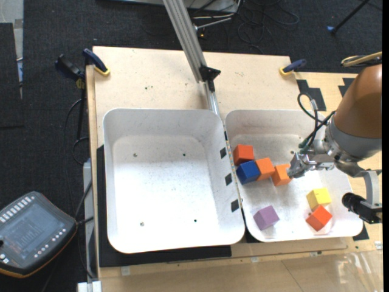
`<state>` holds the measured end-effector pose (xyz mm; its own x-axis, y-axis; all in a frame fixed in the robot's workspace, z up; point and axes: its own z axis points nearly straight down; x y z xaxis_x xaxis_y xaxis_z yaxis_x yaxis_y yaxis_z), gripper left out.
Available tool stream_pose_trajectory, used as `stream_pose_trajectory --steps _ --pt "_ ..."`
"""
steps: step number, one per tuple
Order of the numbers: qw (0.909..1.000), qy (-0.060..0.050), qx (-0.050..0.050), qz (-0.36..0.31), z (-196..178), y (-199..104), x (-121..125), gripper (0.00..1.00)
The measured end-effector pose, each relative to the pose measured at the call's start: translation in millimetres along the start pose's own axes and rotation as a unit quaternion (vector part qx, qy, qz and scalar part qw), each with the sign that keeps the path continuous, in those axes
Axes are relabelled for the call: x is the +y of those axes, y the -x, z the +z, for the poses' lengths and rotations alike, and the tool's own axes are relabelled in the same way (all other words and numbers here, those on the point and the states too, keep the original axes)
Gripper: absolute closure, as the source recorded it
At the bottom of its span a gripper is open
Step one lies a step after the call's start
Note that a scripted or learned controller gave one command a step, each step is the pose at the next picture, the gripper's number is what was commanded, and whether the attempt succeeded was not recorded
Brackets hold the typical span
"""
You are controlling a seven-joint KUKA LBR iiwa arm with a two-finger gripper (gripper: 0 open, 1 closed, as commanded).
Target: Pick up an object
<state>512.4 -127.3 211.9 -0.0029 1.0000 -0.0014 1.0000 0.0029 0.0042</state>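
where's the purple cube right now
The purple cube lies in the right bin, near its front edge in the camera view, alone below the blue cube and left of the yellow cube.

So from my seat the arm (358, 117) comes in from about 3 o'clock, and I'm mostly looking at the fat rounded orange band sitting around 2 to 3 o'clock of the frame, with the grey wrist section tucked right under it. The wrist is angled down and toward 9 o'clock, so the whole thing leans inward from the right edge. A few thin cables loop off the wrist on its 11 o'clock side. The gripper (296, 169) hangs at the low end, pointing toward roughly 8 o'clock, pretty small and blurry on my feed, so that's about all I can make out there.
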Motion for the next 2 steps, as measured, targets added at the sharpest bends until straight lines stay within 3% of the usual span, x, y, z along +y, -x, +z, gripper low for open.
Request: stream_pose_trajectory --steps 2 --pt "1.0000 -0.002 0.002 -0.003 -17.3 -121.5 15.0 1.00"
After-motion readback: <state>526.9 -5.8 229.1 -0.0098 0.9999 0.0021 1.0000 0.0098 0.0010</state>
